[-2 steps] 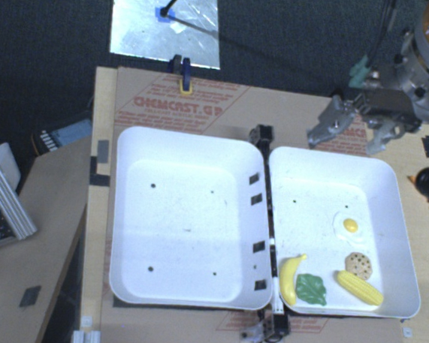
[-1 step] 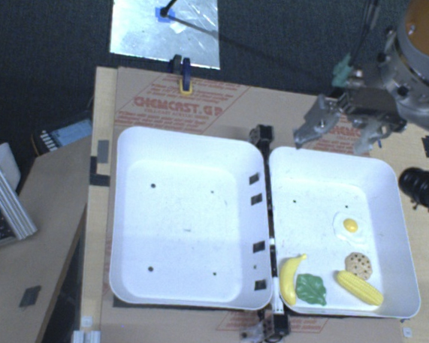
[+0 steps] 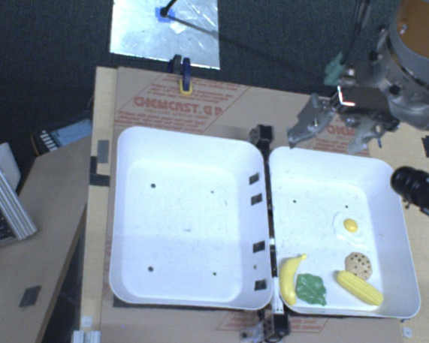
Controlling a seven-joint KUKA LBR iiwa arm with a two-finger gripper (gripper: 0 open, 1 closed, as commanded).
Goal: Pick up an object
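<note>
— Your gripper (image 3: 331,131)?
— Fingers spread, holding nothing, above the right bin's (image 3: 398,222) far edge.
— And the objects?
— Your banana (image 3: 289,278), lettuce leaf (image 3: 311,289), corn cob (image 3: 359,288), cookie (image 3: 358,264) and fried egg (image 3: 349,226) lie inside that bin.

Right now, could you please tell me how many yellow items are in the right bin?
2 fully yellow: a banana at the front left and corn at the front right. The fried egg farther back has a yellow yolk.

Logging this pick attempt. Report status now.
Two-finger gripper open, above right bin's far rim, holding nothing. Yellow toy banana, fried egg, cookie, corn untouched. Nothing in the way.
</note>
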